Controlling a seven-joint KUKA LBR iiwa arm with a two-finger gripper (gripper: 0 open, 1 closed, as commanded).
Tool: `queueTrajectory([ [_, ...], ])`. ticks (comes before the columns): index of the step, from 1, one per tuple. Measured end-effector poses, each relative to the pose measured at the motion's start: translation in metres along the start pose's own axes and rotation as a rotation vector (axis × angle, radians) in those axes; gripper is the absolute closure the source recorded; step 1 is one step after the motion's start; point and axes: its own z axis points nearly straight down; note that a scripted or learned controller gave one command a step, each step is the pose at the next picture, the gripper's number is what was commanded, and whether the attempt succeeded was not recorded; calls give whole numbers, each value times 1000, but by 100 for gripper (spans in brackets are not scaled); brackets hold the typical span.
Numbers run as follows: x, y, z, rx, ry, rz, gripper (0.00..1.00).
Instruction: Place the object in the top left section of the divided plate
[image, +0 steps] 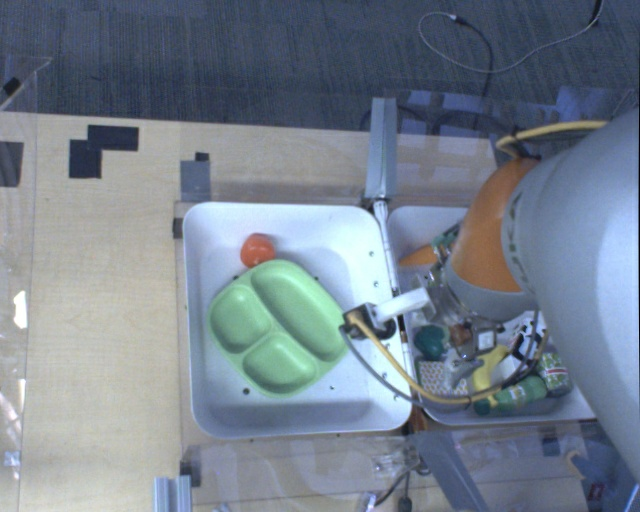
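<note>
The gripper (455, 345) hangs over the cluttered right bin (420, 225) — presumably choosing an object (jaw state unreadable) — well apart from the green divided plate (275, 325).

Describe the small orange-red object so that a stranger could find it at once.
Look in the left white bin, which holds a green divided plate. Just past the plate's far edge, on the bin floor, lies a small round orange-red ball. It is the one loose thing in that bin.
</note>
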Motion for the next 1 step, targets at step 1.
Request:
queueTrajectory([
  [1,11,-40,0,-1,2,47,0],
])
